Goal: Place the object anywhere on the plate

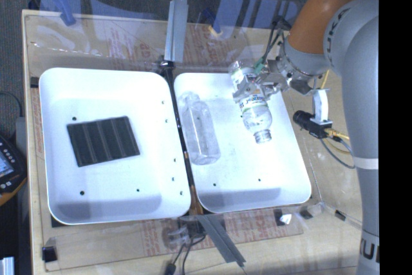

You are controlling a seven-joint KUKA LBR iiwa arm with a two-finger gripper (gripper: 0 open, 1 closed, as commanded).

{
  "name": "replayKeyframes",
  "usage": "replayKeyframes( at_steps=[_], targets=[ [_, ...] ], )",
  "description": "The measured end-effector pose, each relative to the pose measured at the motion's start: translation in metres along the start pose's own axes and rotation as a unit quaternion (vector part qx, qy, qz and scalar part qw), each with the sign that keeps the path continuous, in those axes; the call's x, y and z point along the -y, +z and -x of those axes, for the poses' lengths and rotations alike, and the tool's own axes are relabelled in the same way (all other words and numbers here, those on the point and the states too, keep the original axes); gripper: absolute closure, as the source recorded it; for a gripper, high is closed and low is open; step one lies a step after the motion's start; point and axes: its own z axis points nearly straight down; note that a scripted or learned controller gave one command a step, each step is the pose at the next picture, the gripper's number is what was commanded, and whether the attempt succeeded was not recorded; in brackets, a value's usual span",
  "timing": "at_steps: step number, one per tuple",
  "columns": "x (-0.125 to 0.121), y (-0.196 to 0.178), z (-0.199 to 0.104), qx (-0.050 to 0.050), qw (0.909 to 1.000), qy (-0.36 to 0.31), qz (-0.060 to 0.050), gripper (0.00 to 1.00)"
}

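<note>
The surface [96, 35] carries two shallow white bins side by side.

Left bin [58, 84]: a dark, ribbed rectangular plate [103, 140] lies flat on its floor, toward the left side and slightly rotated against the bin walls. It touches no other item.

Right bin [293, 180]: two clear plastic bottles.
- The first, an unlabelled clear bottle [199, 127], lies on its side along the bin's left wall, just beside the divider between the bins, its long axis running from the far edge toward the near edge.
- The second, a small labelled bottle [256, 114], sits in the far right part of the bin, tilted, with its open neck pointing toward the near edge and its upper end at the end effector.

Arm: the grey arm with its orange band [318, 16] reaches in over the far right corner of the right bin. The end effector [252, 88] is directly at the top of the labelled bottle, and the two overlap in the view. Whether the fingers are clenched on the bottle or released cannot be told; the clear plastic and the metal parts merge at that point.

Position of the task item: the labelled bottle is in the right bin, well apart from the plate, with the divider and the unlabelled bottle between them.

Cables [328, 132] hang beside the right bin's right wall.
</note>
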Motion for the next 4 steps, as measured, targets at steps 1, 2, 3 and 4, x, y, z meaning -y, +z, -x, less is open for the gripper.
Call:
replayKeyframes(
  at_steps=[1,2,3,4],
  targets=[
    [-0.027,-0.036,-0.042,0.000,0.9733,0.230,0.000,1.00],
    [-0.031,-0.073,-0.115,0.000,0.9680,0.251,0.000,1.00],
    [-0.031,-0.098,-0.142,0.000,0.9329,0.360,0.000,1.00],
    [0.018,-0.082,-0.164,0.001,0.8526,0.523,-0.003,1.00]
  ],
)
